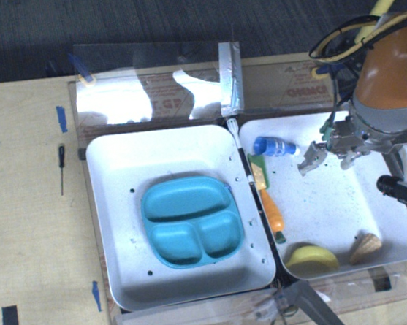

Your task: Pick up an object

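White plastic shows bare under the gripper [328, 154], which hangs in the right bin [326, 202] with its fingers spread and nothing between them. The bottle [274, 146] lies just to its left, near the back wall. The carrot [271, 212] lies along the divider; the lemon [310, 257] and shell [365, 246] sit at the front. This looks like the approach step: next it must line up over one item and descend.

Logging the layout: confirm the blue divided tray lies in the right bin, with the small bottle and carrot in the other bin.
Not right. The camera view shows the blue divided tray in the left bin; the small bottle and carrot are in the right bin.
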`<state>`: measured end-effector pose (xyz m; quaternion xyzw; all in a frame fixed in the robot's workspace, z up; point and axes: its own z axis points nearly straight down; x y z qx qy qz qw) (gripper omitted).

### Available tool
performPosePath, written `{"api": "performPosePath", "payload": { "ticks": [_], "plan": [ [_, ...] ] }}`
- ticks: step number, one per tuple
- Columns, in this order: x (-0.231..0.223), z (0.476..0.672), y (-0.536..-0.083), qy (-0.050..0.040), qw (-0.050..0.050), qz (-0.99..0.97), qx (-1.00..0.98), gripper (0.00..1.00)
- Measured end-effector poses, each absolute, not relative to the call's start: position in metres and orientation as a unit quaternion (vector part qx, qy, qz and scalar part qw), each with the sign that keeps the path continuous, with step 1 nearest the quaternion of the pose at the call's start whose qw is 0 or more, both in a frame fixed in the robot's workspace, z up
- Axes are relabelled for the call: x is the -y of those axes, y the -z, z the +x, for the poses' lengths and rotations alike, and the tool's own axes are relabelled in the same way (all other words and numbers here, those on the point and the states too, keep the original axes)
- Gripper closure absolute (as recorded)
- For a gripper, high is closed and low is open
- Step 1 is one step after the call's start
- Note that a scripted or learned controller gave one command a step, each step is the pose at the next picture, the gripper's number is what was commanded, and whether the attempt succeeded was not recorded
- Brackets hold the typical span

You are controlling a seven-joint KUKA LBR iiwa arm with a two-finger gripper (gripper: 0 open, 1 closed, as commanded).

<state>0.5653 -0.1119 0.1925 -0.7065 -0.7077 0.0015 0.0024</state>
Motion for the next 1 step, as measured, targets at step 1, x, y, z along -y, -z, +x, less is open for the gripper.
{"api": "performPosePath", "payload": {
  "ticks": [1],
  "plan": [
    [0.1646,0.5553,-0.0984,-0.0037,0.005,-0.727,0.686,0.00]
  ]
}}
